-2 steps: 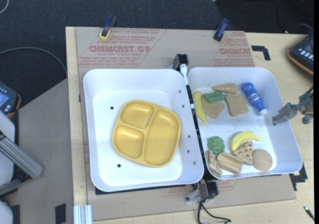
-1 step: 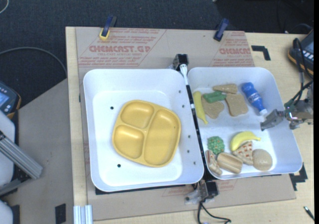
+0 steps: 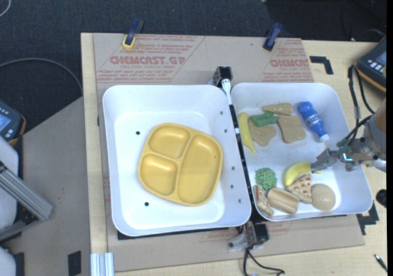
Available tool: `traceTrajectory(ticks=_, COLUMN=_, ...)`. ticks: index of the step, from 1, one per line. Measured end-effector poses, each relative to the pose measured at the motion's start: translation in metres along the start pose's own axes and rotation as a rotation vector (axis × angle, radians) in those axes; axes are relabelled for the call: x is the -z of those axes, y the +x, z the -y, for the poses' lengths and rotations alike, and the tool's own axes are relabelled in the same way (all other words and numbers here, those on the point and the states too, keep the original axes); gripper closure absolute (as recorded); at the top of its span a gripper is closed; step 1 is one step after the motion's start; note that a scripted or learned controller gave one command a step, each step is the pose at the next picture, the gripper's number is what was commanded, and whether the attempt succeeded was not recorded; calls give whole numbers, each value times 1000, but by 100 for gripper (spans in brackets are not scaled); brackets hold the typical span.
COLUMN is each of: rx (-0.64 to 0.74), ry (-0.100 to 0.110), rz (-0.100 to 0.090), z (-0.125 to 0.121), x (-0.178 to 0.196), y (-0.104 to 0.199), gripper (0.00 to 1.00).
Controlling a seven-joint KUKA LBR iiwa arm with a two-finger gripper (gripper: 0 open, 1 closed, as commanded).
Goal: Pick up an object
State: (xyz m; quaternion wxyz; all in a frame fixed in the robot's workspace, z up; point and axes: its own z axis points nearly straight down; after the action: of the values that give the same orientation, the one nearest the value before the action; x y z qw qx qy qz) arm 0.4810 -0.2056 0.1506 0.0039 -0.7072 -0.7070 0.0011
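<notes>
Two white bins side by side on the desk (image 3: 92,146). Left bin (image 3: 116,146) holds a yellow divided plate (image 3: 180,163), lying flat near its centre. Right bin (image 3: 344,146) holds a scatter of toy food: a yellow banana (image 3: 246,132) along the left wall, a green piece (image 3: 264,119) and tan bread slices (image 3: 290,129) toward the top, a blue bottle (image 3: 312,120) tilted at upper right. Lower half: green broccoli (image 3: 266,177), a hot dog (image 3: 282,200), a pizza slice (image 3: 301,187), a round tan bun (image 3: 323,195) and a yellow lemon piece (image 3: 298,173). The arm comes in from the right, low over the right bin; jaws (image 3: 322,162) sit at the lemon piece's right end, just above the pizza slice and bun. Dark fingertips reach toward the lemon piece, touching or nearly so. Too small and blurred to judge whether the jaws are apart or together; nothing seen clamped between them. Every item rests on the bin floor.
</notes>
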Motion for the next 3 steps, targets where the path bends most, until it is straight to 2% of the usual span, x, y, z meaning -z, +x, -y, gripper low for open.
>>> traceTrajectory(ticks=1, rx=-2, ry=-9, rz=1, z=0, x=-61, y=2, gripper=0)
traceTrajectory(ticks=2, rx=0, ry=-4, rz=1, z=0, x=-66, y=2, gripper=0)
traceTrajectory(ticks=3, rx=-1, ry=-7, rz=3, z=0, x=-56, y=2, gripper=100)
